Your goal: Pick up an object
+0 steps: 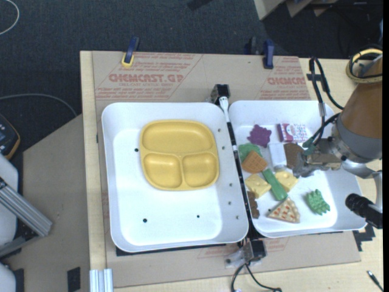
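1. We judge the toy food pieces (275,181) in the right bin (340,221) light, stiff and slick; the edges give the best hold.
2. The gripper (298,162) sits low among them; we cannot tell its state.
3. The left bin (121,181) holds a yellow tray (179,154).

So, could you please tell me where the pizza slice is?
In the camera view the pizza slice lies near the right bin's front edge, left of the green broccoli piece.

arm (364,117): grey body | orange band above wrist | black cables alongside | dark metal fingers (298,159)
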`<state>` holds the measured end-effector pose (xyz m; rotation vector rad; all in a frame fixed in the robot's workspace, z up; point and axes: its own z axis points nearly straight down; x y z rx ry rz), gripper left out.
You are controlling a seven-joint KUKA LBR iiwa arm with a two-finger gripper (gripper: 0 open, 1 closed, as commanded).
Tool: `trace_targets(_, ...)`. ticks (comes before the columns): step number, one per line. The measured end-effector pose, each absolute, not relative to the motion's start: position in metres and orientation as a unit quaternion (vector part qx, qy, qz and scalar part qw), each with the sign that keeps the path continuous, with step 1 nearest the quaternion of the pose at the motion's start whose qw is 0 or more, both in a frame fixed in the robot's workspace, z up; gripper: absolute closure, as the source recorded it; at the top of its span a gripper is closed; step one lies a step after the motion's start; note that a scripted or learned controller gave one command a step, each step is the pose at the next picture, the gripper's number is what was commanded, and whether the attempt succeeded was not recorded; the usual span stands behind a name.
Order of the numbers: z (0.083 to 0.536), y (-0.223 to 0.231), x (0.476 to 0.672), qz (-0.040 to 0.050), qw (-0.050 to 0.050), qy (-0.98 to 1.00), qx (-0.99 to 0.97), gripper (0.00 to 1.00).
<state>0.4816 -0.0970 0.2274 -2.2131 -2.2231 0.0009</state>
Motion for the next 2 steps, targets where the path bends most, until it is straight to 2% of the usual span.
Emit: trace_targets(2, 0.213, 0.009, 0.477, 0.0002, 0.002, -0.709, -0.705, 1.00)
